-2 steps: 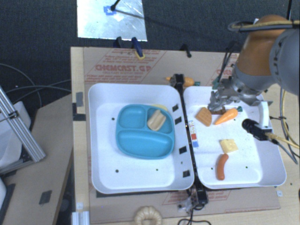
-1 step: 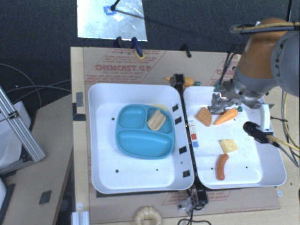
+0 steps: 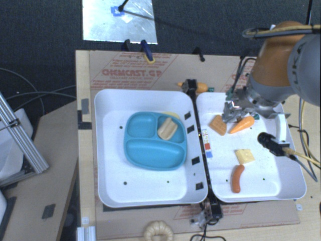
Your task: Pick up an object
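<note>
A brown cardboard-covered bench [image 3: 150, 72] bore two white bins. In the right bin [image 3: 266, 185], the gripper [image 3: 231, 112] hung just beside an orange plastic carrot [image 3: 242, 124]; whether it gripped anything I could not tell.

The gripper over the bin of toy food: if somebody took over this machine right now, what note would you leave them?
Gripper: low in the right bin, beside the carrot and the orange cracker-like piece; whether it grips anything cannot be told.
Also in the right bin: cheese wedge, sausage.
Left bin: blue divided plate with a bread piece in its upper right compartment.
Done: nothing seen lifted.
Left: grip one object and raise it.
</note>
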Robot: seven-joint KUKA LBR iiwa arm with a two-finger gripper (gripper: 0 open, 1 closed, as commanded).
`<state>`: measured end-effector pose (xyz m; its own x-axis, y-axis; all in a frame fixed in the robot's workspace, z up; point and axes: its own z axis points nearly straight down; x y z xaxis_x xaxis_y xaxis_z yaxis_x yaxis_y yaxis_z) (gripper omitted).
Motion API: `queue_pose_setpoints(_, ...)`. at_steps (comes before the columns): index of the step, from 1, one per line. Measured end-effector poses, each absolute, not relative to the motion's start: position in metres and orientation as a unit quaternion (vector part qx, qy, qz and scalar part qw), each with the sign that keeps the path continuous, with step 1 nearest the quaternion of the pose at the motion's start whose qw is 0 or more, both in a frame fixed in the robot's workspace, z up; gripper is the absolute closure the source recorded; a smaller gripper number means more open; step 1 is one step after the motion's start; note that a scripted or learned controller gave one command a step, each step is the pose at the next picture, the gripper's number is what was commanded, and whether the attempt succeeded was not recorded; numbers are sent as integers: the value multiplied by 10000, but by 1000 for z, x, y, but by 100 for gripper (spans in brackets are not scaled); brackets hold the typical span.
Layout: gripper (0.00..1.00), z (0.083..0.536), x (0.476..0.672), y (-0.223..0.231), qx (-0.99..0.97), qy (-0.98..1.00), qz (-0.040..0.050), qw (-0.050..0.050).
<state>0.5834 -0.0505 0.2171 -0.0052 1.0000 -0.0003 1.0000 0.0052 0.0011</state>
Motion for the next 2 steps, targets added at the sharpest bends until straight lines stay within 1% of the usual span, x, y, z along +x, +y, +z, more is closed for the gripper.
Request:
queue_pose_setpoints(1, 100, 230, 579, -62, 7069, 7073, 8, 9)
queue_pose_setpoints(2, 100, 214, 587, -57, 7057, 7085, 1, 8)
